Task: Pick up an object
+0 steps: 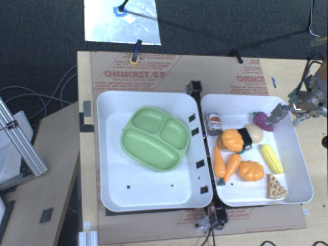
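Left bin (110,152) is holding a green tray (155,137); right bin (300,152) is holding toy food, purple piece (262,119) beside the gripper (287,111), grip state unclear. Cardboard bench (169,70) is sitting on dark carpet (41,35).

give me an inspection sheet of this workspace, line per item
surface: bench bearing left bin and right bin.
job's things: right bin holds can, purple toy, pumpkins, carrots, corn, pizza slice.
clutter: green divided plate in left bin.
grippers: gripper over right bin's far right corner, beside purple toy; jaws' state unclear.
cables: dark cables left of bench.
surroundings: silver sheet beyond bench.
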Controlling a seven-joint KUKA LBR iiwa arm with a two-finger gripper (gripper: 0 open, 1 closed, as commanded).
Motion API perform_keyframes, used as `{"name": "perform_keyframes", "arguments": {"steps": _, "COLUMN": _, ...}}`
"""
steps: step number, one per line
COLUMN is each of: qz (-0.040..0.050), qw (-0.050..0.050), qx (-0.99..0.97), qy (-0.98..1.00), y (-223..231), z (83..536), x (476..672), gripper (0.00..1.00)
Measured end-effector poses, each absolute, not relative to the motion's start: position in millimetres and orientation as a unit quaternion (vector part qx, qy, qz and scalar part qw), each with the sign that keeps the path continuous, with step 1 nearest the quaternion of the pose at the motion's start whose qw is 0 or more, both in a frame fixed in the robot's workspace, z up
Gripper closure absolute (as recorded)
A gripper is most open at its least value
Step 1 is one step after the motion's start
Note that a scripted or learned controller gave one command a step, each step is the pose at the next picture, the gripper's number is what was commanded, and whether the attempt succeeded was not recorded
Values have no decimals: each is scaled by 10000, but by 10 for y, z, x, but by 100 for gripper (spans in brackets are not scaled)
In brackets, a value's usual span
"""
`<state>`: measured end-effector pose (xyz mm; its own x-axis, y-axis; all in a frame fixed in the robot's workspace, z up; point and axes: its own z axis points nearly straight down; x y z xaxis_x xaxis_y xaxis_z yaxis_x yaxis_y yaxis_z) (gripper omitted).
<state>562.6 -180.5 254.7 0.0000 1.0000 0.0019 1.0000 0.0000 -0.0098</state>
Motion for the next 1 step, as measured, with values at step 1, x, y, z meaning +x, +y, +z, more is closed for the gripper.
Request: {"name": "perform_keyframes", "arguments": {"steps": 1, "qz": -3, "qw": -8, "qx": -7060, "qy": -7082, "y": -1800, "z": 2614, "x": 5649, "gripper": 0}}
